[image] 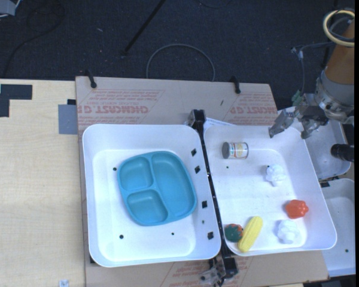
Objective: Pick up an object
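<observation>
Gripper (294, 126) sits at the far right corner of the right bin (260, 249), above its rim, fingers spread apart, nothing between them. Arm comes in from the right, orange band visible above the wrist.

Right bin contents, 6 items:
- small can (235, 150) on its side near the far edge, closest to the gripper but apart from it
- white crumpled object (276, 174) right of centre
- orange-red object (297, 208) near the right wall
- second white lumpy object (288, 231) at the near right corner
- yellow corn cob (251, 233) at the near edge, touching a green object (232, 232) on its left

Left bin (102, 142) holds 1 blue divided plate (157, 187) with 3 compartments, lying flat, roughly centred. Both bins sit on a cardboard sheet (167, 100).
</observation>
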Robot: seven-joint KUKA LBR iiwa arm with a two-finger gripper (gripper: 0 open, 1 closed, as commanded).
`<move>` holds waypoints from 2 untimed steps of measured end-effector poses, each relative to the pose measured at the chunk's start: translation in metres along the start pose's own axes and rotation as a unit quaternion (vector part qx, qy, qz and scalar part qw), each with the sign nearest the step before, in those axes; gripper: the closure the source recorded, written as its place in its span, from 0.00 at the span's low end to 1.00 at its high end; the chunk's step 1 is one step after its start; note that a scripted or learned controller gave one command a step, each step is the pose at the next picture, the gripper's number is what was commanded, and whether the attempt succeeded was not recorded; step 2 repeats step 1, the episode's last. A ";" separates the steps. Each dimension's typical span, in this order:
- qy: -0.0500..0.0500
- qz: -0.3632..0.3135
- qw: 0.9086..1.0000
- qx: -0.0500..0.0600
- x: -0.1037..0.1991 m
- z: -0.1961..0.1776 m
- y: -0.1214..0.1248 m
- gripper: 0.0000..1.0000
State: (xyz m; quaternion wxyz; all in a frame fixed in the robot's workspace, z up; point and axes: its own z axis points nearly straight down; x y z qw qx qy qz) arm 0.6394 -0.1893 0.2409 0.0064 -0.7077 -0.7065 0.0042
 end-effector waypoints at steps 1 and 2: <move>-0.001 -0.001 1.000 -0.006 0.000 -0.009 0.002 0.00; -0.001 -0.001 1.000 -0.006 0.000 -0.009 0.002 0.00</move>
